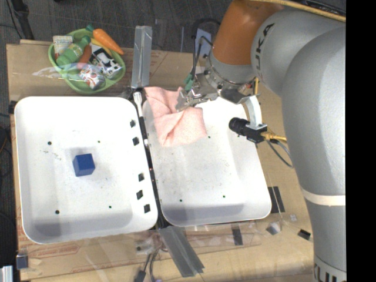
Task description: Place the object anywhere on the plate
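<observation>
The two-finger gripper sits over the top of the crumpled pink cloth in the right white bin; its opening cannot be determined. The small blue cube lies in the left white bin, well apart from the cloth.

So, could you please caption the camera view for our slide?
Gripper over pink cloth in right bin; blue cube in left bin.

Blue cube, pink cloth, white bins
</observation>
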Robot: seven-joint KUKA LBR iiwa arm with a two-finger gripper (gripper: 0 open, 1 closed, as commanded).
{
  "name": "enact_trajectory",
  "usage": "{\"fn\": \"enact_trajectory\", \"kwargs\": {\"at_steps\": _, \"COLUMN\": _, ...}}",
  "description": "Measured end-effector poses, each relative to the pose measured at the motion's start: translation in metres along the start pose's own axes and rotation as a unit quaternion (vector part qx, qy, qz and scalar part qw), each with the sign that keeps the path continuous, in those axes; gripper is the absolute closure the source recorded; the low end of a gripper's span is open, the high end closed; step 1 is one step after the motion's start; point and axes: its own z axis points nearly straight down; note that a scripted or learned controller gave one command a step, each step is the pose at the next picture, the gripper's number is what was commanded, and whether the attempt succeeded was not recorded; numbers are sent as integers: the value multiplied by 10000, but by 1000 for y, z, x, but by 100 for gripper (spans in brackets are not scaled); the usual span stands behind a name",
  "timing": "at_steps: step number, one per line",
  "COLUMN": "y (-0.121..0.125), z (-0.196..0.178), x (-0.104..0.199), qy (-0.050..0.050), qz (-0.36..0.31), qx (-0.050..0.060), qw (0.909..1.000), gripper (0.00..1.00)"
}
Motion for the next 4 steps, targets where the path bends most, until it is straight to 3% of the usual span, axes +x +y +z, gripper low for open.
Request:
{"fn": "enact_trajectory", "kwargs": {"at_steps": 1, "y": -20, "z": 7, "x": 53, "qy": -2, "qz": -2020, "qx": 10, "qw": 9794, "gripper": 100}}
{"fn": "enact_trajectory", "kwargs": {"at_steps": 2, "y": -35, "z": 5, "x": 93, "qy": -5, "qz": -3955, "qx": 5, "qw": 9185, "gripper": 100}}
{"fn": "enact_trajectory", "kwargs": {"at_steps": 3, "y": -40, "z": 9, "x": 149, "qy": 0, "qz": -5717, "qx": 13, "qw": 8205, "gripper": 100}}
{"fn": "enact_trajectory", "kwargs": {"at_steps": 4, "y": -57, "z": 12, "x": 206, "qy": -2, "qz": -6292, "qx": 14, "qw": 7772, "gripper": 100}}
